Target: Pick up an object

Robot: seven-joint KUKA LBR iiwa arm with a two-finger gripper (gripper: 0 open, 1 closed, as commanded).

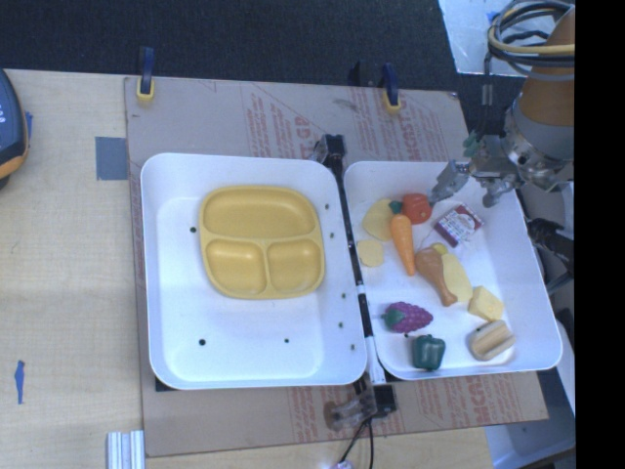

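At the frame's upper right we see the hand [476, 181] with fingers spread, gripping nothing — poised over the right bin [532, 262]. Just below it lie a tomato [417, 207], a carrot [402, 243] and a small packet [457, 226].

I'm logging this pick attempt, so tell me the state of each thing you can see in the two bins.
Yellow tray: flat in left bin, compartments bare.
Carrot: lying in right bin, untouched.
Tomato: beside carrot top.
Chicken leg: lying flat.
Grapes: lying flat.
Green pepper: near front rim.
Gripper: above right bin, holding nothing.
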